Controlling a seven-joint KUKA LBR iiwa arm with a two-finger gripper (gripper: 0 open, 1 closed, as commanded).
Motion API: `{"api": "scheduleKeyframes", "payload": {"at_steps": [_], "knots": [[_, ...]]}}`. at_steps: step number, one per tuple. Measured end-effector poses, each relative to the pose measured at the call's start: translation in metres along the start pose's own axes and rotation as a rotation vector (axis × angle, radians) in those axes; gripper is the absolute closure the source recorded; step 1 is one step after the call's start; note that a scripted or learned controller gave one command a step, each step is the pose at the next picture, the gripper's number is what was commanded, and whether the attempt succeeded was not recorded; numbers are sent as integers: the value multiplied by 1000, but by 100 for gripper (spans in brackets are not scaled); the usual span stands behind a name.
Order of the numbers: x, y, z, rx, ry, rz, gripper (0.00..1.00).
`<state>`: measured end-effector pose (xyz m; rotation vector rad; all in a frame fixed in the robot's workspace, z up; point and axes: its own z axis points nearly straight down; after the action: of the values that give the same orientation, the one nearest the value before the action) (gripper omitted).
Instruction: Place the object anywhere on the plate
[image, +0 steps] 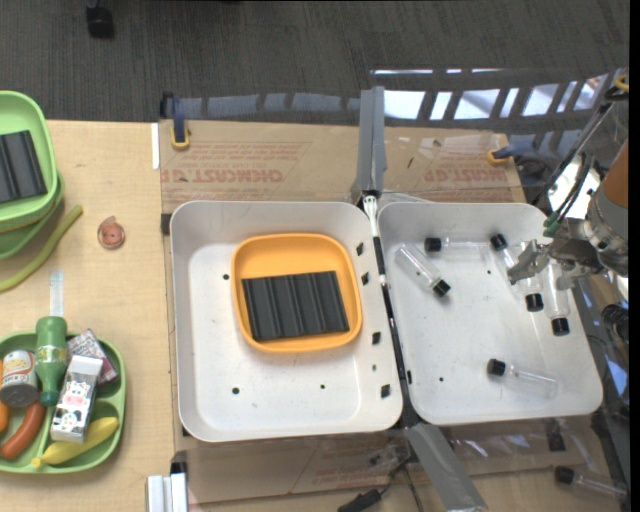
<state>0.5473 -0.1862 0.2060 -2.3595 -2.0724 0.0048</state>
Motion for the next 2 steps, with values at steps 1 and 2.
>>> {"api": "scheduleKeyframes", "payload": {"at_steps": [1,2], "knots": [[-11,68,9,-1,-1,-129,100],[-16,115,-50,-5,-2,-358,100]]}}
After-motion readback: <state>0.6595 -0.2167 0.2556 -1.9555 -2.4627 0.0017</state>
